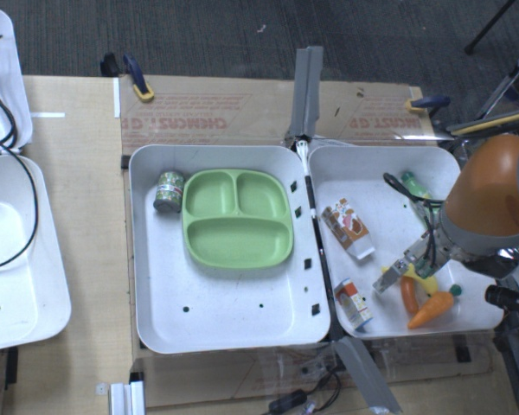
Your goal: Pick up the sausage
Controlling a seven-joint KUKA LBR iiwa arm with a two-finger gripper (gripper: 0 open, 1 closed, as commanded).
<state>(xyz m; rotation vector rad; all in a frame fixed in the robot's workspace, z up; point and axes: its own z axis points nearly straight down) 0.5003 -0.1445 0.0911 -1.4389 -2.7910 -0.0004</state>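
Reaching in from three o'clock, the gripper (396,277) hangs low in the right bin (376,158); whether its jaws are open or closed cannot be told. Just beside it at five o'clock lies the sausage (409,295), touching a carrot (432,309). The left bin (147,258) holds a green plate (238,218) with a small can (168,191) at its nine o'clock.

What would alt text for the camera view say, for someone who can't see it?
A grey robot arm reaches into the right bin, its tool low beside a reddish sausage and a toy carrot. Two small boxes lie nearby; the left bin holds a green divided plate and a small can.
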